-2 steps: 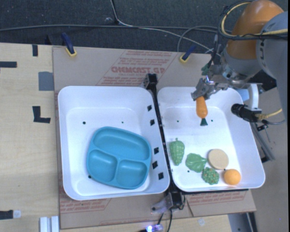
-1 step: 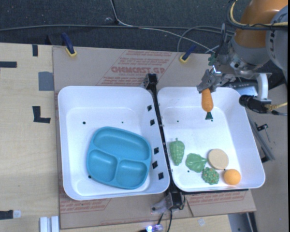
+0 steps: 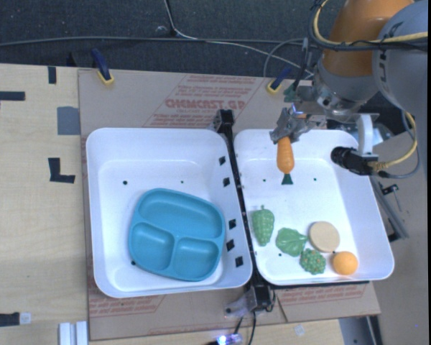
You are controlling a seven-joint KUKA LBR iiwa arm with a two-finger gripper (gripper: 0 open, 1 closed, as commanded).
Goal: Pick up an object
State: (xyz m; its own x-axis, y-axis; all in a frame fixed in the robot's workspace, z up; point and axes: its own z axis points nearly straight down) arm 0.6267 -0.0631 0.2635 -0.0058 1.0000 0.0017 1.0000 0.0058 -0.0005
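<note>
Two white bins are counted: the right bin point(image 3: 359, 214) lies directly beneath the gripper point(image 3: 287, 136), and the left bin point(image 3: 100, 192) lies well off to its left in the view. One blue divided tray point(image 3: 176, 234) is seen in the left bin, below and left of the gripper. The carrot point(image 3: 285, 157) is seen clamped at its top end between the fingers, hanging straight below them, its long axis near vertical and its green tip point(image 3: 287, 180) lowest, seemingly clear of the bin floor. Further below the gripper, one tan round disc point(image 3: 324, 235), three green vegetable pieces point(image 3: 291, 241) and one orange ball point(image 3: 344, 263) are counted, well apart from the carrot.
</note>
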